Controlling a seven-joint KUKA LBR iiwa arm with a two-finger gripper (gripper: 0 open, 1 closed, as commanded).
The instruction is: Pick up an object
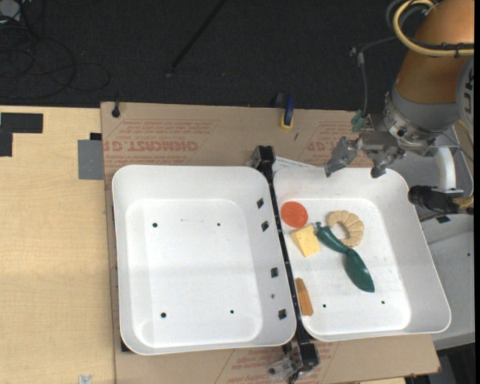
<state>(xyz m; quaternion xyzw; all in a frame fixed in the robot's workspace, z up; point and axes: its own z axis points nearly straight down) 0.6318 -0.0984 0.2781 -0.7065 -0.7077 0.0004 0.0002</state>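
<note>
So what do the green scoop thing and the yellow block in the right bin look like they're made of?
The green scoop looks like moulded plastic: even dark green colour, smooth rounded shape, faint sheen. The yellow block has flat faces and a matte, pale surface; foam or painted wood is possible, the view leaves that open.

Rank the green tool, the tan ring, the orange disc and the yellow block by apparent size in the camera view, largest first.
1. Green tool
2. Tan ring
3. Orange disc and yellow block: these two look about alike, so I won't rank them.
</note>
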